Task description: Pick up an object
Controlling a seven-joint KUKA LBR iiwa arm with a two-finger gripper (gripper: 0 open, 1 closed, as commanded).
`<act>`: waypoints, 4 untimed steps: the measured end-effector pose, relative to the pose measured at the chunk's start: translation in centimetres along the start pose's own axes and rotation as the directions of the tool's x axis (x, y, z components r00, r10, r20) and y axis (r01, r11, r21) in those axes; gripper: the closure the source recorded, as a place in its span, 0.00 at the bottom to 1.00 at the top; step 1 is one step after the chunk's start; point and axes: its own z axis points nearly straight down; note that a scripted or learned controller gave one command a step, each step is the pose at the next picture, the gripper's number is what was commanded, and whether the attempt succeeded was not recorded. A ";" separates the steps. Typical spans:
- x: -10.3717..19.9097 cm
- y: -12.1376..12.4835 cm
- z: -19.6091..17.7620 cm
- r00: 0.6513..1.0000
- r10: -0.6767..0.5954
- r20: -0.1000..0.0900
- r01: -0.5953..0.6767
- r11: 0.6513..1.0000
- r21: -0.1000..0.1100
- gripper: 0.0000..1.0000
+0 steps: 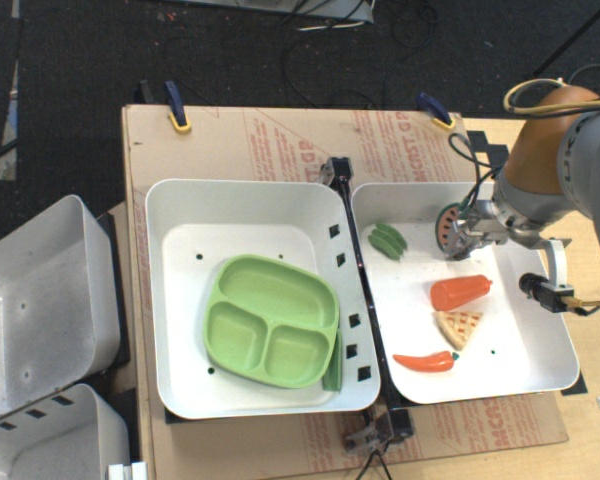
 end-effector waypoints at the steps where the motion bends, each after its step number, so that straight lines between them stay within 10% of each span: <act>1: 0.0 0.2 -1.4 1.000 0.000 0.002 0.000 1.000 -0.007 1.00; 4: -0.3 -0.3 -18.6 1.000 -0.003 0.003 0.003 1.000 -0.011 1.00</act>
